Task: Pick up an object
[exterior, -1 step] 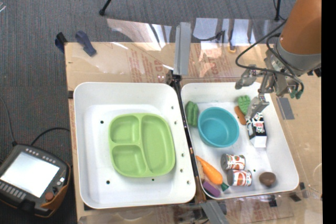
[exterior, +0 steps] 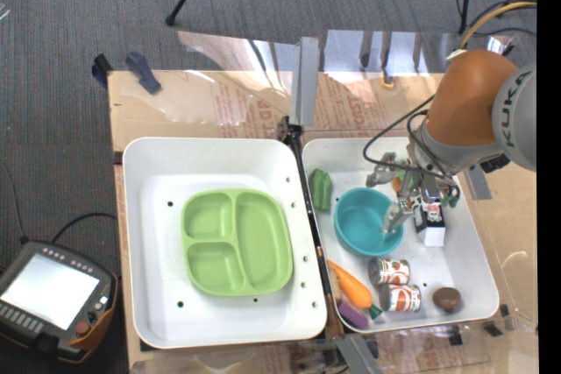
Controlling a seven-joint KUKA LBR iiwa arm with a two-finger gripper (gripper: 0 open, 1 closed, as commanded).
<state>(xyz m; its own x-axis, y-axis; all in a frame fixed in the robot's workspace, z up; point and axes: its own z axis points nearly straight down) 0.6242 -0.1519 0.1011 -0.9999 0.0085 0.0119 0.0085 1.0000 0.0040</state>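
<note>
My gripper [exterior: 405, 208] hangs low over the right bin [exterior: 478, 250], just above the right rim of a teal bowl [exterior: 361, 221]. Whether anything sits between its fingers is hidden by the wrist. A small white and black box [exterior: 432, 224] lies right beside the gripper. A green pepper [exterior: 320, 188] rests at the bin's left wall. Two small cans [exterior: 394, 285] lie toward the front, with a carrot [exterior: 351, 282], a purple eggplant [exterior: 352, 314] and a brown round object [exterior: 447, 299] near them.
The left bin [exterior: 149, 179] holds a green divided plate [exterior: 237, 241]. A metal post [exterior: 307, 88] stands behind the seam between the bins. A tablet-like pendant [exterior: 53, 293] lies on the floor at the lower left.
</note>
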